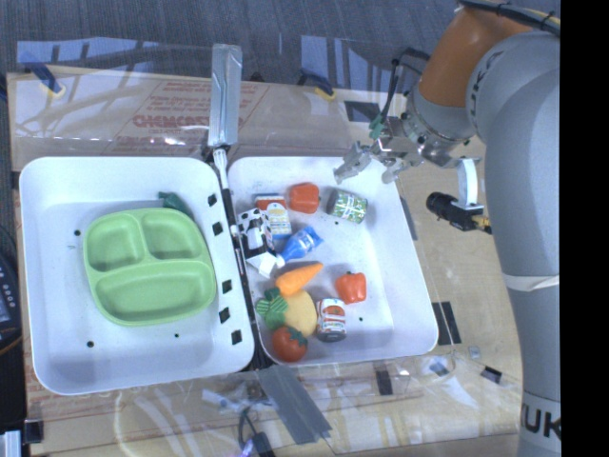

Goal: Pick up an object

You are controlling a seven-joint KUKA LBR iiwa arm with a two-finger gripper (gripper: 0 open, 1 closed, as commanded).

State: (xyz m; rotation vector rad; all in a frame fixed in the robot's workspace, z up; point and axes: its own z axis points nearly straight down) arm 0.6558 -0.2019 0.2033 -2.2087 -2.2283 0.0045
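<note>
— Gripper? 
— Fingers spread open, holding nothing, above the right bin's twelve o'clock rim.
— Surroundings? 
— Wooden bench, grey carpet beyond; the left bin bears a green tray.
— The carrot? 
— Mid-bin, tip toward two o'clock, long axis eight-to-two.

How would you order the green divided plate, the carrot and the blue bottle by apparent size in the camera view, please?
1. Green divided plate, by far the largest.
2. Carrot.
3. Blue bottle.
Carrot and bottle look close in size, so their ranking is unsure.
</note>
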